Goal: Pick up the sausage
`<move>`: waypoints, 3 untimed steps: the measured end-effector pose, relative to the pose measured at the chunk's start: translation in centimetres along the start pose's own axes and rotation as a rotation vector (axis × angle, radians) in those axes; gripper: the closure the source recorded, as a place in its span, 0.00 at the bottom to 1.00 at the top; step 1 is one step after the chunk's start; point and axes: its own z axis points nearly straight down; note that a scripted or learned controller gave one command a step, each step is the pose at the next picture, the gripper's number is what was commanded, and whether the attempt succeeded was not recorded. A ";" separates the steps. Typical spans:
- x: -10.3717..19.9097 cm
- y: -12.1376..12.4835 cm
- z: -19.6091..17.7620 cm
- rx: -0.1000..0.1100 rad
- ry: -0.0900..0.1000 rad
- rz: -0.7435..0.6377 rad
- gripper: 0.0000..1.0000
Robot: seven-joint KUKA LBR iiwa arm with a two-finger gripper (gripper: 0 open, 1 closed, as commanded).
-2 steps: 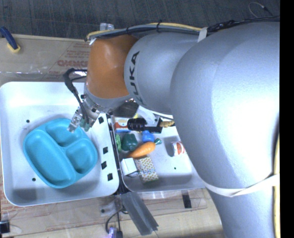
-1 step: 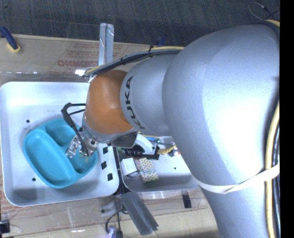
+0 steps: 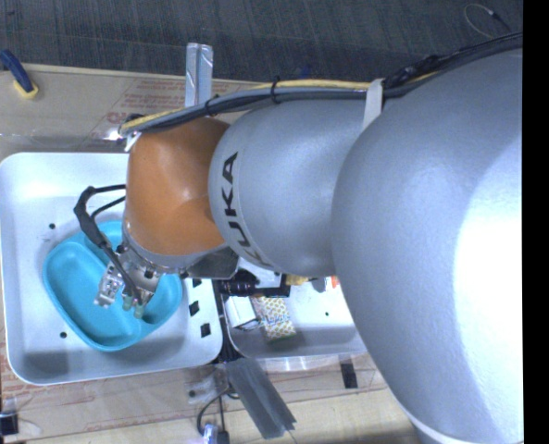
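Blue bowl (image 3: 75, 294) lay in the left bin (image 3: 15, 248), lower left of the frame, with the gripper (image 3: 126, 292) low over the bowl's right-hand part. How wide the gripper stood, and whether it held anything, could not be told (the metal parts blurred together against the blue).

Sausage: position could not be made out. The grey arm and its orange band (image 3: 168, 192) covered the centre of the frame and much of both bins, so it may have lain beneath them or in the bowl under the gripper.

Handling, as judgement only:
- Likely light, somewhat soft, with a smooth skin and a round section, so prone to roll or squirt out of a pinch.
- Best taken across its middle, short axis between the pads, with moderate closing force.
- If it lay in the bowl, the curved floor would let it slide away from a push.

Surroundings: a black cable (image 3: 89, 215) looped from the wrist over the left bin. A speckled packet (image 3: 276, 317) sat in the right bin (image 3: 339, 339), just beside the divider, with a small orange-red scrap (image 3: 322, 285) near it at the arm's edge (too little visible to identify). The bowl's raised rim was the main obstacle to a low approach.
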 end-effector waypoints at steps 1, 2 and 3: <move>-1.3 -3.5 1.1 0.003 0.003 0.352 1.00; -2.4 -5.8 7.5 0.004 0.003 0.521 1.00; -3.1 -6.9 4.2 0.000 0.000 0.290 1.00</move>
